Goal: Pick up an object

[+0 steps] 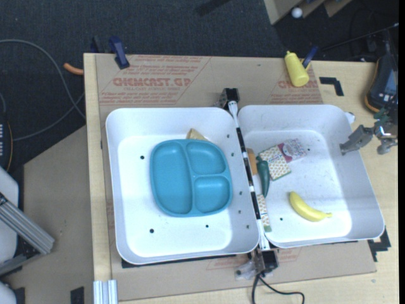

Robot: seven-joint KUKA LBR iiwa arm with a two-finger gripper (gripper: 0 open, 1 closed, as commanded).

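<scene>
In the right bin (pixel 354 189) a yellow banana (pixel 308 208) lies near the front. A green pepper (pixel 262 177) and an orange piece (pixel 252 162) rest against the bin's left wall. Beside them lie a checked packet (pixel 276 161) and a pink and white wrapper (pixel 293 148). The left bin (pixel 126 170) holds a blue divided plate (pixel 190 176), with a tan object (pixel 195 134) peeking out behind it. My gripper (pixel 369 140) hovers over the right bin's right rim, open, with nothing between its fingers, well to the right of the objects.
A yellow bottle-shaped item (pixel 295 69) lies on the cardboard behind the right bin. A blue clamp (pixel 118 52) sits at the bench's back left. Black clips (pixel 230 97) join the bins at the back and the front.
</scene>
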